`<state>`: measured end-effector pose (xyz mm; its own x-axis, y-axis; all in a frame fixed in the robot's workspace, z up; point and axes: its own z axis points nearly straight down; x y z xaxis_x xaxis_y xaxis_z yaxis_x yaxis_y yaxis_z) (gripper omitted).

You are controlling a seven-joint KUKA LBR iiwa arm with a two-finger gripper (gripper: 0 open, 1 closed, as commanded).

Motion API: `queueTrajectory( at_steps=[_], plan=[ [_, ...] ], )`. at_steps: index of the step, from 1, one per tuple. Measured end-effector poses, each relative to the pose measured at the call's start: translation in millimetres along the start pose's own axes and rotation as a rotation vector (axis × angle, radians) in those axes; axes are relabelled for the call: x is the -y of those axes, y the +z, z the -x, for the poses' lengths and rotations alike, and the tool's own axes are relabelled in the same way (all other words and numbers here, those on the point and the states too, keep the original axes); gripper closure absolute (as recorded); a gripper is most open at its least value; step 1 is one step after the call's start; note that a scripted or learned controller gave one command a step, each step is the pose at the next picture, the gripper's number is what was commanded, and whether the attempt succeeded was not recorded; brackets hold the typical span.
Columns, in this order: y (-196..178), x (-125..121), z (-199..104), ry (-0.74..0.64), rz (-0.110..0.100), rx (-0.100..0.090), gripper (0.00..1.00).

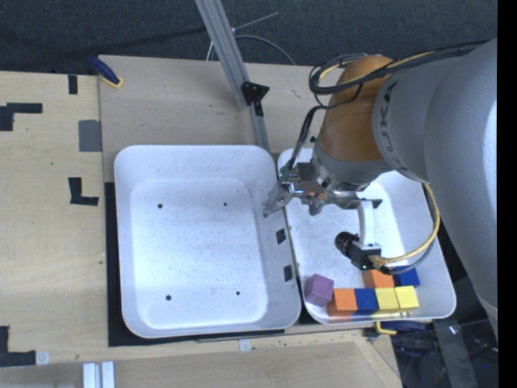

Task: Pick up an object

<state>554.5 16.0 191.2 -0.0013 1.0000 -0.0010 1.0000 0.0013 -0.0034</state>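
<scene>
Gripper (311, 194): positioned over the right bin (432, 217), near its left wall and toward the far edge, hanging below the orange-banded wrist. Its opening cannot be determined from this angle; nothing is visibly carried.

Candidate objects: a cluster of small blocks lies along the near edge of the right bin, well apart from the gripper. A purple block (321, 288) sits at the near left corner, slightly tilted. Beside it, an orange block (345, 299), a blue block (366, 299) and yellow blocks (397, 298) form a tight row, touching. A second orange piece and a blue one sit just behind.

Assessment: the packed row leaves little finger clearance; the purple block, standing apart, appears the easier target.
</scene>
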Motion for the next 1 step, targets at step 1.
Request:
queueTrajectory(
  at_steps=[1],
  plan=[
    [-0.2,45.4,-14.5,0.001,-0.002,0.000,0.00]
  ],
)
